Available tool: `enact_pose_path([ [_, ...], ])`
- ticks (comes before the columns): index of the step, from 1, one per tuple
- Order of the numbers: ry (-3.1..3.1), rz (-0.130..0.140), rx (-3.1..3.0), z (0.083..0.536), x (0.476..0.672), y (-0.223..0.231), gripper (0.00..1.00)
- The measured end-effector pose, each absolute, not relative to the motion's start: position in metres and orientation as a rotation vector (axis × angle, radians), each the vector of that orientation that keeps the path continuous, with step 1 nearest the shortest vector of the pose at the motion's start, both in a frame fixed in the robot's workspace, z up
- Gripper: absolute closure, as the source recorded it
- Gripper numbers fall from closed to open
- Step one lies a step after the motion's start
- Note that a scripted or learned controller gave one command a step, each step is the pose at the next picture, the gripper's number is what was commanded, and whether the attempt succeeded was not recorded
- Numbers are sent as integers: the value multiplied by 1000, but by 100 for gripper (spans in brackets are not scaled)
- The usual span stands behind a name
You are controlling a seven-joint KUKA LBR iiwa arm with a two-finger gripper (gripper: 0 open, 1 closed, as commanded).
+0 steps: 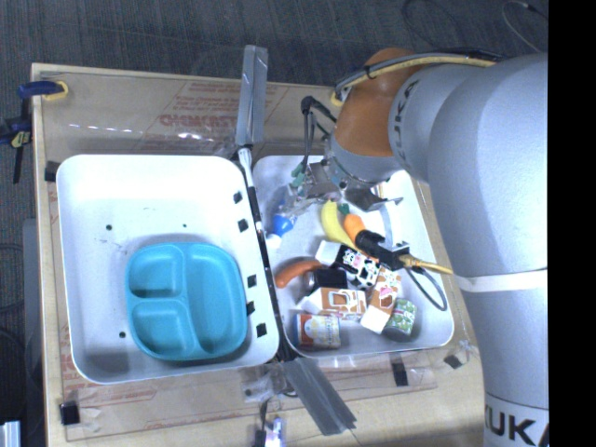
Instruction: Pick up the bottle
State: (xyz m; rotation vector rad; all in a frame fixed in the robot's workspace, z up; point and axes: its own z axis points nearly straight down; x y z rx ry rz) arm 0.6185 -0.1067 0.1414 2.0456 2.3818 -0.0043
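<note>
While the arm (466, 156) reached in from the right, its gripper (303, 182) hung low over the far left part of the right bin (428, 240); whether it was released or clenched could not be told. Just beside it, near the divider between the bins, lay the bottle (279, 220), clear with a blue cap. Further right were a banana (332, 222) and a carrot (354, 226). Toward the near side lay an orange sausage-like toy (296, 270), a cow-patterned carton (357, 264), several small boxes (340, 301) and a can (318, 330) on its side. Inside the left bin (93, 184) sat a blue divided tray (184, 298), near the front.
</note>
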Motion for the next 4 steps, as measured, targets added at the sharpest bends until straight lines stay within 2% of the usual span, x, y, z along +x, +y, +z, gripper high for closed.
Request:
enact_pose_path([
  [1, 2529, -2, 1868, 91, 532, -104, 100],
  [2, 2692, 0, 1614, 123, 520, -149, 100],
  [3, 1972, 17, 2429, 101, 549, -159, 100],
  [4, 2069, -2, 2369, 122, 558, -158, 100],
])
